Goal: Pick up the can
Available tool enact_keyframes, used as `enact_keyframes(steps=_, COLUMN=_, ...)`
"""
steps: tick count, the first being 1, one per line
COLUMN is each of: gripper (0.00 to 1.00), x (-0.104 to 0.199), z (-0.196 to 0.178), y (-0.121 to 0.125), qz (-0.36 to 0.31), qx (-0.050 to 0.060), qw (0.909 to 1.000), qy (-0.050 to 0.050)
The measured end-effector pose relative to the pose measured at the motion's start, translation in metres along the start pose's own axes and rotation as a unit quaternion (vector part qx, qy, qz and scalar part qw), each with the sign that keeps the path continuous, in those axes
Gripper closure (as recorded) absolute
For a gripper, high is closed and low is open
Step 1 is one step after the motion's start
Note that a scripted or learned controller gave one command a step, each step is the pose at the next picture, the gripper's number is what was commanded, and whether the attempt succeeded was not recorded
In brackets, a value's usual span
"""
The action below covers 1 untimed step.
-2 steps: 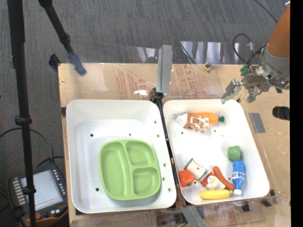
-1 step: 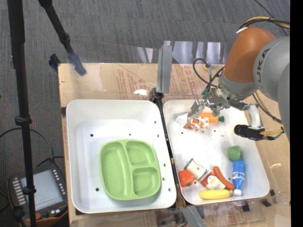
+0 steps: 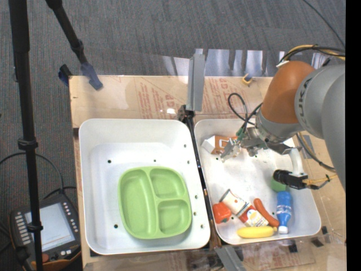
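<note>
Can [image 3: 237,201]: white w/ red label, lying on its side, tilted diag., well apart from jaws, on near side.

**Legible Text: None Confirmed**

Cardboard sheet [image 3: 152,97] under the bins: faint red printing, too blurred to read. Small carton [image 3: 240,203] in the right bin [image 3: 316,222]: printed label, letters too small to tell. Blue bottle [image 3: 284,208]: label unreadable. Handheld screen [image 3: 48,224], lower left: display content not legible.
</note>
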State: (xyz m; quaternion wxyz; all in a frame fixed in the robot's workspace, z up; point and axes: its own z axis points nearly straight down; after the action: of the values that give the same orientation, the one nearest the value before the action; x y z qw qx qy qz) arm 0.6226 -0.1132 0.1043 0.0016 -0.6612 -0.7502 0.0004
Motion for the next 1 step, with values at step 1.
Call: enact_keyframes(steps=1, gripper=0.00, x=0.0214, z=0.0047, y=-0.0187, qz=0.099, qx=0.000, qw=0.9951, qy=0.000)
